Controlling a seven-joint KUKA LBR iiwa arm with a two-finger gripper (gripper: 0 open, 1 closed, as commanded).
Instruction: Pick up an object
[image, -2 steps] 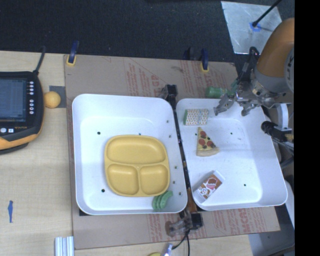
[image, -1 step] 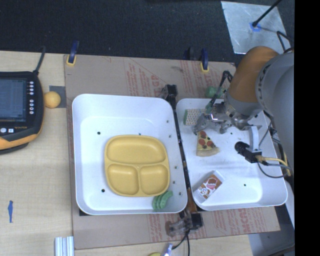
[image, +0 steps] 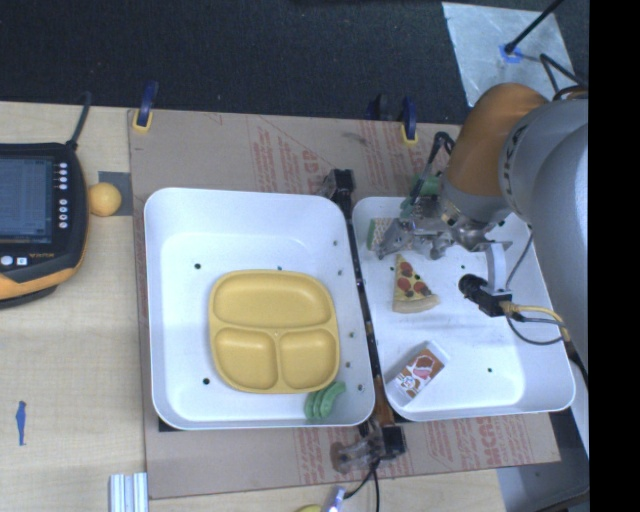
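In the right bin (image: 520, 385), a toy pizza slice (image: 411, 285) lies near the far left part. A small red and white packet (image: 418, 372) lies nearer the front. A greenish flat item (image: 379, 233) sits in that bin's far left corner, partly hidden by the gripper. My gripper (image: 411, 247) hangs low just beyond the pizza slice's wide end, its two fingers spread apart with nothing between them. The left bin (image: 175, 300) holds a yellow divided plate (image: 273, 330) and a small green toy (image: 324, 402) at its front right corner.
Outside the bins, a black and orange control pendant (image: 35, 220) and a yellow ball (image: 104, 198) lie on the bench at the left. Clamps (image: 343, 183) stand between the bins at the back and front. The grey arm (image: 545, 170) looms over the right bin's far right.
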